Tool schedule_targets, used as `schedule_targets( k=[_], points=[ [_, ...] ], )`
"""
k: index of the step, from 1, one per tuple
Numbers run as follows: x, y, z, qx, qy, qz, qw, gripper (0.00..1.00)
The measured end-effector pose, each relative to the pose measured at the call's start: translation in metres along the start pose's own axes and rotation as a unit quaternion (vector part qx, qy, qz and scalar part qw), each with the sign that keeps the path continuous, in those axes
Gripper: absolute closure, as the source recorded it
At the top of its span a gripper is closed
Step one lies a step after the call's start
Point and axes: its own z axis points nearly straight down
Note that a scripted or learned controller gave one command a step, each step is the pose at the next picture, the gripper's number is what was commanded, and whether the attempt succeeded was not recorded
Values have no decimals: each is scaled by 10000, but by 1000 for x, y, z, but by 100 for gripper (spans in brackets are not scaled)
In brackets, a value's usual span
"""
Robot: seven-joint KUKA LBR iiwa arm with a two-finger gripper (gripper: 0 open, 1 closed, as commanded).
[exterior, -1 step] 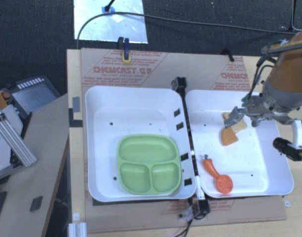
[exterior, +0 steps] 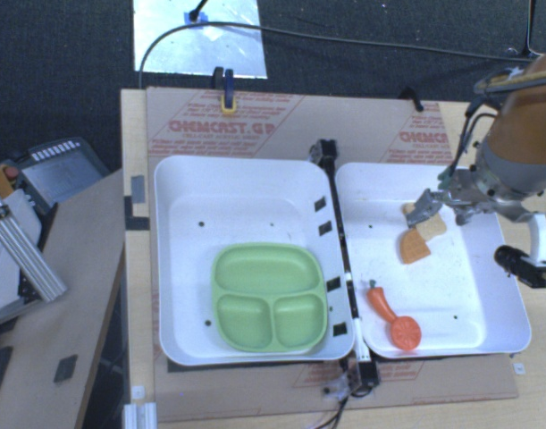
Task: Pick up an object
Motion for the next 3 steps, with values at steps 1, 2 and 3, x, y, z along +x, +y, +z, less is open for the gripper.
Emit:
schedule_targets(
  k=[1,2,3],
  points=[
    [3,10,54,11,2,1,10000,0],
    [-5,9,100,18,2,10,10000,0],
    [-5,9,132,10,1,11,10000,0]
  ],
)
